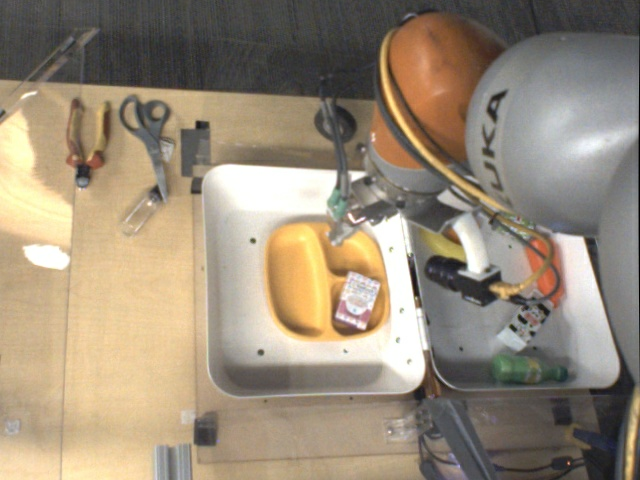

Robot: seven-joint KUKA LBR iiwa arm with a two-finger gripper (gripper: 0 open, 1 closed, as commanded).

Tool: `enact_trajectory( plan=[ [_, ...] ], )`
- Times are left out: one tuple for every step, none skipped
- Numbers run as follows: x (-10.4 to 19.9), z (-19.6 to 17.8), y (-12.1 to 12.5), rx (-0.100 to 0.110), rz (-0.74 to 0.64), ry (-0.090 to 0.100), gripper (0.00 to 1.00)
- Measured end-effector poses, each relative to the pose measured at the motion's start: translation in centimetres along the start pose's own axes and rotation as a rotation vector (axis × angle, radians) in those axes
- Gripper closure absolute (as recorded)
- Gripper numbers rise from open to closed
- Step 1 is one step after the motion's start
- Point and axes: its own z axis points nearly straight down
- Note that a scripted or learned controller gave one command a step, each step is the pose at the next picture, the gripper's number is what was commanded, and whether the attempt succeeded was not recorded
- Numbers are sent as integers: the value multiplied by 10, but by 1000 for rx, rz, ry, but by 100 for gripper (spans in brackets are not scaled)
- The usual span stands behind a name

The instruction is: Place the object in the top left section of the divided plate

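A wooden desk (120, 318) seen from above carries two shallow white bins side by side. In the left bin (235, 358), near the centre of the frame, lies a yellow divided plate (300, 278), glossy and rounded, with one long section on its left and smaller sections on its right. A small flat packet (356, 301), purple and pink with printed markings, rests in the plate's lower right section, slightly tilted.

The grey arm (560, 108), with its orange band, fills the upper right of the frame. Its tool (340, 226) hangs over the plate's upper edge, just above and slightly left of the packet, apart from it. Whether the tool is spread or closed cannot be told from this angle; nothing is visibly gripped.

The right bin (590, 368) holds a green bottle (528, 371) lying on its side near the lower edge, among other small items partly hidden by the arm.

On the bare desk at the upper left lie scissors (150, 133) and red-handled pliers (85, 138).
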Motion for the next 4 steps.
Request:
enact_trajectory(
  plan=[
    [-19, 45, -46, 2, -20, 0, 100],
    [4, 22, -39, -3, -478, -1, 100],
    [-13, 54, -66, 0, -404, 1, 100],
    [25, 43, -22, 0, -340, 1, 100]
  ],
)
